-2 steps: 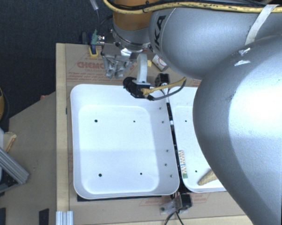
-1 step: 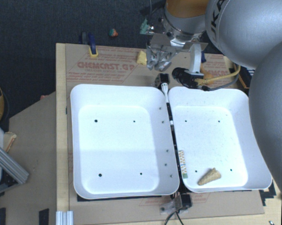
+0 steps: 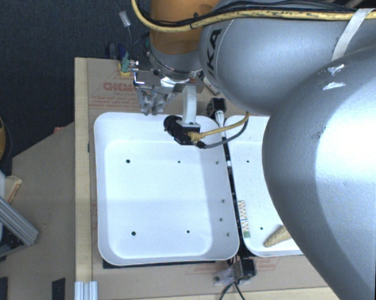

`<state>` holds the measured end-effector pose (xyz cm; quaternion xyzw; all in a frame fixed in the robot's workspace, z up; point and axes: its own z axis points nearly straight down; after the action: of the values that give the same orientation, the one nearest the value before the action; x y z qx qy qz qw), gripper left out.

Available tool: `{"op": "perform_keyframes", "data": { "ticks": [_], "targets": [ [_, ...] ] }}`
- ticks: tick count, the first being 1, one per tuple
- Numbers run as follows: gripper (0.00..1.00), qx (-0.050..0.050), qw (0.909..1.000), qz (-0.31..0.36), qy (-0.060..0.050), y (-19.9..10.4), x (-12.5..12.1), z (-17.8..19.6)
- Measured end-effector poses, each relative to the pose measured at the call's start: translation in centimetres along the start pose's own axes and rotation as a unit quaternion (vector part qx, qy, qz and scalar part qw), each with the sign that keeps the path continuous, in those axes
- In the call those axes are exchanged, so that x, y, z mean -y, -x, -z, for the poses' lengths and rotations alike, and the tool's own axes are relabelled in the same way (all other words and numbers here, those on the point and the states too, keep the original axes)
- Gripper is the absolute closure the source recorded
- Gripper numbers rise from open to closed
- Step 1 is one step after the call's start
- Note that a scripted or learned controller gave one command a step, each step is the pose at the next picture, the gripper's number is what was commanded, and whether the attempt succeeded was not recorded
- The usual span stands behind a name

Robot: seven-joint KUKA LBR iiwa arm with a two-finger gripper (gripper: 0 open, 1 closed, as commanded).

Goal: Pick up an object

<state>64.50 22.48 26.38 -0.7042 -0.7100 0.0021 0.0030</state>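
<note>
- End effector (image 3: 154, 105) is hovering over the far rim of the left bin (image 3: 105, 192); finger state cannot be determined.
- Tan stick (image 3: 276, 236) is lying in the right bin (image 3: 255, 180).

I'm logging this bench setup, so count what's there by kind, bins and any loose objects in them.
White bins: 2, the left bin and the right bin
Tan stick-like objects: 1, lying in the right bin, partly hidden by the arm
Total: 3

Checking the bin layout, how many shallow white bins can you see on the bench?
2. The left shallow white bin lies in full view at centre; the right shallow white bin sits beside it, largely covered by the grey arm, which may hide more.
</note>
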Motion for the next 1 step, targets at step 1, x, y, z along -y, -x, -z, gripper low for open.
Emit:
{"op": "perform_keyframes", "data": {
  "ticks": [1],
  "targets": [
    [1.0, 0.001, 1.0, -0.007, 0.006, 6.48, 0.76, 6.51]
  ]
}}
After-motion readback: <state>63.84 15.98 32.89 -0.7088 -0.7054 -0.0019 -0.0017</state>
